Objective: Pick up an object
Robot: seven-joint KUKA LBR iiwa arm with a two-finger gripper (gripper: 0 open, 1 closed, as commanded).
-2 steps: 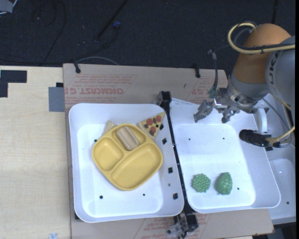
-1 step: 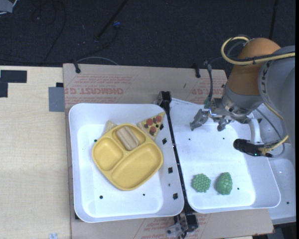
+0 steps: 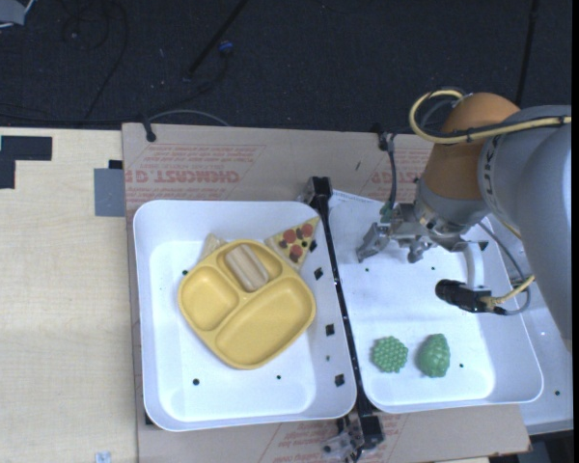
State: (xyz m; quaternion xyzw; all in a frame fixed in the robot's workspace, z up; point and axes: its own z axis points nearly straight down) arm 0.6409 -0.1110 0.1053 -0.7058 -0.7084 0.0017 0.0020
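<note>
Gripper (image 3: 391, 244) sits spread and empty over the right bin (image 3: 521, 379); nearest picks, two green toy veggies (image 3: 390, 354), look light, bumpy, rigid — pinch across the middle.

Two knobbly green pieces sit near the front of the right bin (image 3: 521, 379): a round bumpy green ball (image 3: 389, 354), and just beside it a taller green lump (image 3: 433, 355), apart.

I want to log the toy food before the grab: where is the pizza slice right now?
The pizza slice lies in the left bin, near its upper right corner, touching the yellow divided plate at that plate's upper right rim.
</note>
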